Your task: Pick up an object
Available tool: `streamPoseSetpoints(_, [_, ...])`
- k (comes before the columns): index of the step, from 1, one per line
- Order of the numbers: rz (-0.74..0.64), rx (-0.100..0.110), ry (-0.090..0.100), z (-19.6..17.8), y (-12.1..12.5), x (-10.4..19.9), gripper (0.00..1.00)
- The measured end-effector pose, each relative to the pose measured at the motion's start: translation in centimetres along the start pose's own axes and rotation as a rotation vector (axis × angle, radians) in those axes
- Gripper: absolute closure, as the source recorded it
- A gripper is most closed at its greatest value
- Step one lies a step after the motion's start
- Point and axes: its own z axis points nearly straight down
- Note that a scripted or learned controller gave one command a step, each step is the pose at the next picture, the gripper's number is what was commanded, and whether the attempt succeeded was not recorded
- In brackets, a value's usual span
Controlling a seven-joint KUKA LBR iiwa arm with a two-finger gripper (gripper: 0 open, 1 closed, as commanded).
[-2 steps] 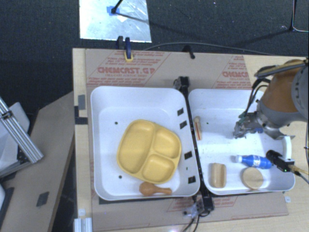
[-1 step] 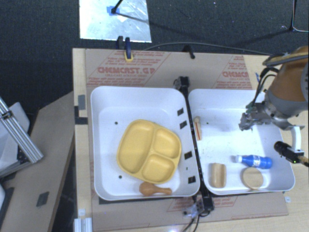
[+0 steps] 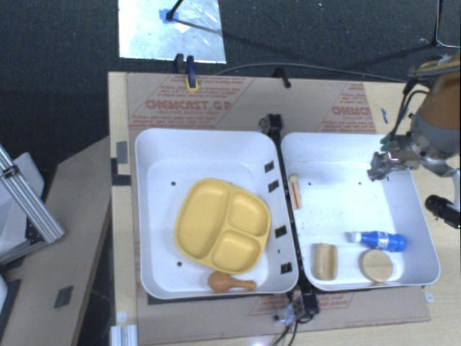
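The right bin (image 3: 338, 171) holds a blue and white bottle (image 3: 379, 241) lying on its side, a round tan cookie-like disc (image 3: 377, 265), a tan bread-like slice (image 3: 325, 261) and a thin orange stick (image 3: 294, 192) along its left wall. In the left bin (image 3: 155, 193) sits a yellow divided tray (image 3: 223, 225), with a tan drumstick-shaped piece (image 3: 230, 283) at the front wall. My gripper (image 3: 379, 167) hangs over the right bin's far right corner, above its rim, well apart from the bottle and the disc. Nothing shows between its tips.
A black clip strip (image 3: 277, 186) joins the two bins along the middle. Brown cardboard (image 3: 216, 103) lies under both bins. A blue and yellow clamp (image 3: 190, 72) stands at the bench's back edge. A metal frame (image 3: 29, 200) sits at the left.
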Motion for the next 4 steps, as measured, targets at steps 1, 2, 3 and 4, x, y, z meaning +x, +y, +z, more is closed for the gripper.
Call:
streamPoseSetpoints(1, [0.000,0.001,0.000,-5.0,0.5,-1.0,1.00])
streamPoseSetpoints(2, [-0.004,0.005,0.003,-5.5,0.3,3.7,1.00])
streamPoseSetpoints(3, [-0.003,0.007,0.003,-5.5,-0.4,8.3,1.00])
streamPoseSetpoints(4, [-0.006,0.005,0.004,-5.9,-0.3,14.1,1.00])
